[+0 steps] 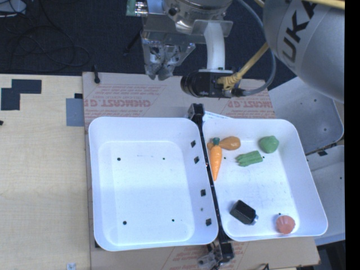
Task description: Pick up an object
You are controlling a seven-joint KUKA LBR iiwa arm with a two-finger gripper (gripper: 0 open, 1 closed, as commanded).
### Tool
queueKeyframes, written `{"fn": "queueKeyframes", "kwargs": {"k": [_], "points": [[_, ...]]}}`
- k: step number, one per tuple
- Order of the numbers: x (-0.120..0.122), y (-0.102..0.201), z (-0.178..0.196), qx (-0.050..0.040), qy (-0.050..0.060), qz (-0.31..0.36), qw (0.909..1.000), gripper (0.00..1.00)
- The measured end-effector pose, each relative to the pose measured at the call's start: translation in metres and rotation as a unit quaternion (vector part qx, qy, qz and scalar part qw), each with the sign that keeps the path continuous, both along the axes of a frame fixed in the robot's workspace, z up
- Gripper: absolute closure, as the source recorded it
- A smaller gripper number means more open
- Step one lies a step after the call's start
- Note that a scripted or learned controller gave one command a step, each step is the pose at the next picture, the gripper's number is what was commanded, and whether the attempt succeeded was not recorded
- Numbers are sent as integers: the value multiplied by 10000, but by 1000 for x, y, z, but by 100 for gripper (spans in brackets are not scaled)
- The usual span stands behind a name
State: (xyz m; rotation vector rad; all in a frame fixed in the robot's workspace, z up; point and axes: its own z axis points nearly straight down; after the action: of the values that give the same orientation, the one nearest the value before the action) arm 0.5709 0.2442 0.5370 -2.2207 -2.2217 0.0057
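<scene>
The gripper (pixel 162 72) hangs high over the cardboard behind the left bin (pixel 95 151), well above both bins. Its fingers hang close together with nothing between them; it grips nothing.

No object is lifted yet. All candidates lie in the right bin (pixel 315 184), below and to the right of the gripper as the camera sees it. Nearest is the carrot (pixel 215 159), lying lengthwise just beside the divider between the bins. An orange piece (pixel 229 143) touches or nearly touches the carrot's top end. Further right sit a green pod (pixel 248 159) and a green lump (pixel 269 144), apart from each other. Furthest away, at the near side of the bin, lie a black block (pixel 243 212) and a pink ball (pixel 285 224).

Judgement: the step in hand is the approach. The black block or the green lump look the better targets, each standing clear with room for the fingers on both sides. The fingers should spread before descent and close across the short axis.

Obstructions: the divider crowds the carrot, so a finger may strike the rim there. The orange piece crowds its top. The pink ball sits near the corner wall and may roll.
</scene>
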Motion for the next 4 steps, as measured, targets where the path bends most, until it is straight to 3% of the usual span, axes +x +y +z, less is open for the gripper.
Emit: {"fn": "queueKeyframes", "kwargs": {"k": [1, 2, 3, 4], "points": [[-37, -1, 0, 2, 19, 6, 10000, 100], [16, -1, -1, -3, -1, -10, 10000, 100], [-6, -1, 0, 1, 19, 3, 10000, 100], [-99, -1, -6, 1, 26, 20, 10000, 100]]}}
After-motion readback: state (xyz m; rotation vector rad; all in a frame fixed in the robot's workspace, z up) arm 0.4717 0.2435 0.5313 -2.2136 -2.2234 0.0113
